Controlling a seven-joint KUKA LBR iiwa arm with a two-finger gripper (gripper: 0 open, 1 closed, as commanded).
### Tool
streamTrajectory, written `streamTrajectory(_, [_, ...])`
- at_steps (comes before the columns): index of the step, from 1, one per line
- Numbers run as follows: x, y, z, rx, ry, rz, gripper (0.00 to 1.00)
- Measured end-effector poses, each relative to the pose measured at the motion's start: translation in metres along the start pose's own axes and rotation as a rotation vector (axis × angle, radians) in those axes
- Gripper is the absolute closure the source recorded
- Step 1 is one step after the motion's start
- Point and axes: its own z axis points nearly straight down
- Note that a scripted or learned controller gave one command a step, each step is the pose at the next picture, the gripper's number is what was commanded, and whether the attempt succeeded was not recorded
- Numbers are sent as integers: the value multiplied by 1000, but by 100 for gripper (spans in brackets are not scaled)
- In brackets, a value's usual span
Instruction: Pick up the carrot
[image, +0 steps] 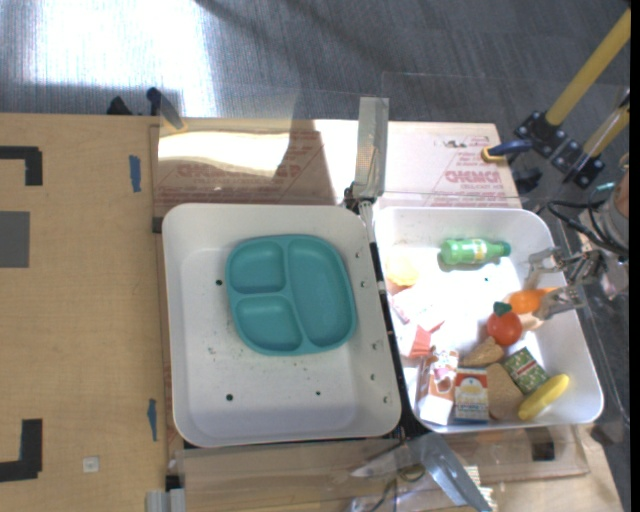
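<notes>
Carrot (524, 299) lies in the right bin (575, 345), close against that bin's right wall and about halfway along it, a short orange piece whose long axis seems to run roughly across the bin, from the wall toward the bin's middle. Just below it, toward the bin's near edge, sits a red tomato (505, 328), touching or nearly touching it, and farther from the wall toward the far edge lies a green bottle (473, 251). The pincer (556, 281) reaches in over the same right wall, its metal fingers standing on either side of the carrot's wall-side end, one just beyond it and one just nearer, so the carrot appears to be between them. The fingers are set narrow, about the carrot's own width, and look closed on it, though contact on the nearer finger is hard to make out. By my judgement the grasp is made and a lift straight up from the wall comes next; the tomato crowding it could be nudged.
</notes>
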Motion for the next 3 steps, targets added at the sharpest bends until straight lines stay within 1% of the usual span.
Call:
streamTrajectory(1, [31,6,-57,-2,1,-139,100])
streamTrajectory(2, [-31,1,-105,-5,1,-291,100])
streamTrajectory(3, [48,88,-94,-9,5,-355,100])
